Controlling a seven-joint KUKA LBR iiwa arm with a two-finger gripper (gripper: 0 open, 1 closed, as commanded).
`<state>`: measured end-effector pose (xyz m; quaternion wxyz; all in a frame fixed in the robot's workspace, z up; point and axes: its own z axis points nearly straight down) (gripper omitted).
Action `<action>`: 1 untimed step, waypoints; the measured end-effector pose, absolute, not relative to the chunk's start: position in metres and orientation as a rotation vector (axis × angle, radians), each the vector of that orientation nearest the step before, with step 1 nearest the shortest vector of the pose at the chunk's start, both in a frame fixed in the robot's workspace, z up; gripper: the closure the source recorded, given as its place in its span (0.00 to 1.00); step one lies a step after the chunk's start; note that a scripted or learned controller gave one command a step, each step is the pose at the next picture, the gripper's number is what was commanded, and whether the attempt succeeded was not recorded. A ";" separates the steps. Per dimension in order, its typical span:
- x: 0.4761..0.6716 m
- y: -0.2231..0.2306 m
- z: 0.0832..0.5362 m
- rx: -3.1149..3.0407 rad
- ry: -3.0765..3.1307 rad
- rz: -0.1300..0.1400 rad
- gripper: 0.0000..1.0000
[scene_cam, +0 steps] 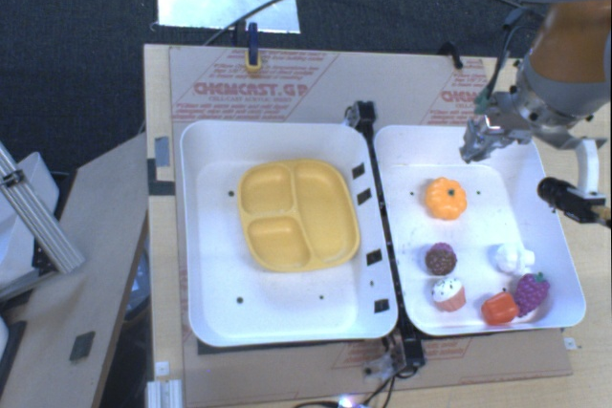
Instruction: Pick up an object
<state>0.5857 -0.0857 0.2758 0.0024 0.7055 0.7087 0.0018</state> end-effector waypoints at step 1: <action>0.592 -0.029 0.258 2.211 2.232 0.002 1.00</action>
